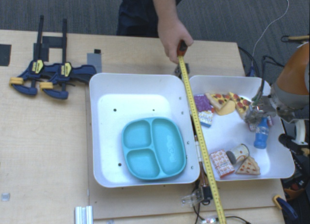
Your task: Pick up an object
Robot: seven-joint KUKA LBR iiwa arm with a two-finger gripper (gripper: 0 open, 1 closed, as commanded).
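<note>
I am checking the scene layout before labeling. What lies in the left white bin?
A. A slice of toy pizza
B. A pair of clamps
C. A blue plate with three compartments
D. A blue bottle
C: the blue divided plate lies in the left bin, with three compartments visible.

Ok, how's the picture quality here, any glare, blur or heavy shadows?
Camera view: even, soft light; left bin has a bright washed-out floor around the blue divided plate, with faint shadow at its rim; the gripper looks slightly blurred; the tape measure and toys stay sharp.
</note>
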